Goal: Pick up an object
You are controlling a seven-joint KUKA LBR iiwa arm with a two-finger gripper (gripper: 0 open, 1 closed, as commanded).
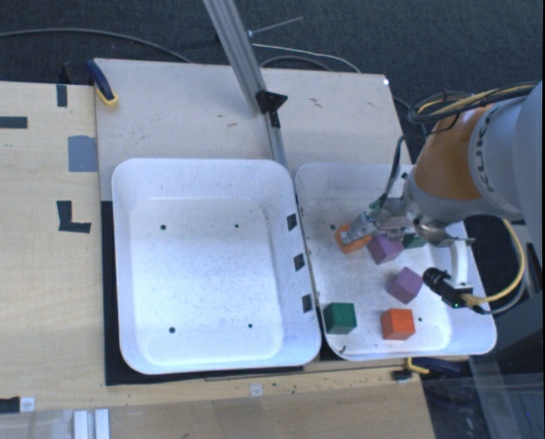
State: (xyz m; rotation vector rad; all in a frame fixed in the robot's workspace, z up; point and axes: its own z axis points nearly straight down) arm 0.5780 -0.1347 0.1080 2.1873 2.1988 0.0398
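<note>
STEP: grasp approach | PINCER (379,230): lowered in right bin (364,186), opening cannot be told | TARGET: purple block (385,248) and orange piece (352,238) located just beneath | NEXT: closure on one, then lift, is judged required

The arm (474,158) reaches from the right over the right bin (327,186), its gripper (382,231) low among an orange piece (350,238) and a purple block (384,248). Nearer lie another purple block (404,284), a green cube (340,317) and an orange cube (397,324). The left bin (199,263) sits beside it.
</note>
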